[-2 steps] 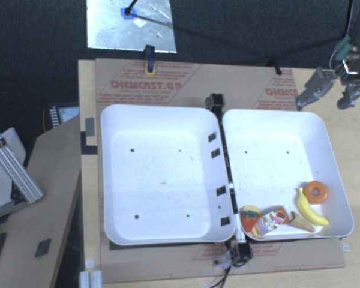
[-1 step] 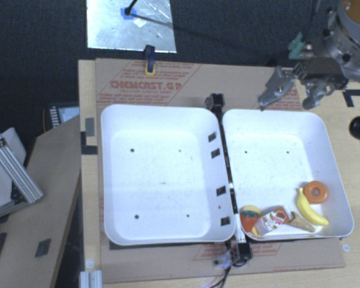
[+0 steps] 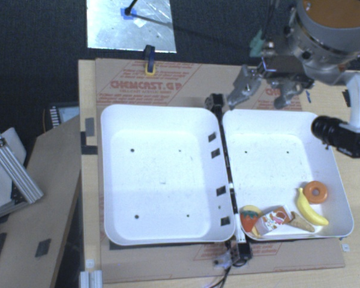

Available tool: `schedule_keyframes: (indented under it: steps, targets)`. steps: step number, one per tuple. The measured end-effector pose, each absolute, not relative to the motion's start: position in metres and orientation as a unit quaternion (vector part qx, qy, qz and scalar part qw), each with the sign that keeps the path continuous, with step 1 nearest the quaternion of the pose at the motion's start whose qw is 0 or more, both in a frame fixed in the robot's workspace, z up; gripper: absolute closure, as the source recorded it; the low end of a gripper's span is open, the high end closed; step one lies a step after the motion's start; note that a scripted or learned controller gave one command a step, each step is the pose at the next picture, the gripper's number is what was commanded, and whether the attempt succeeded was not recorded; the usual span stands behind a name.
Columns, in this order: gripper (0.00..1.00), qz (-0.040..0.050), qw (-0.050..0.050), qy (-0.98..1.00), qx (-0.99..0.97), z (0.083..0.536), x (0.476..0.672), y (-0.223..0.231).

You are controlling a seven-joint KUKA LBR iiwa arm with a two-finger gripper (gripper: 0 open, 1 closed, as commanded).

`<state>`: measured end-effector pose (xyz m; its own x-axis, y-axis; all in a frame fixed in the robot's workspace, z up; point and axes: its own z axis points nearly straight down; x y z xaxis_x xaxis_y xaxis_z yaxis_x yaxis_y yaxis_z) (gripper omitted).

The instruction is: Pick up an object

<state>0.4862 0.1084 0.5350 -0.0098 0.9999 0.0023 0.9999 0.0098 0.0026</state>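
The gripper [image 3: 265, 95] hangs above the back edge of the right bin [image 3: 270, 138] with its fingers spread wide, nothing between them. The banana [image 3: 309, 209], donut [image 3: 315, 191] and other small items sit bunched in that bin's front corner, well apart from it.

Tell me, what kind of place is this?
Probably a robotics test bench or lab. A grey arm with a gripper hangs over two white bins, and toy-like items such as a banana lie in the right one.
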Motion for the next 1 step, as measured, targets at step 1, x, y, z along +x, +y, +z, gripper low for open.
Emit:
schedule_keyframes:
  steps: [1]
  targets:
    - [0.00,0.0016,0.000,0.711,0.704,0.5350,0.4860,0.1691]
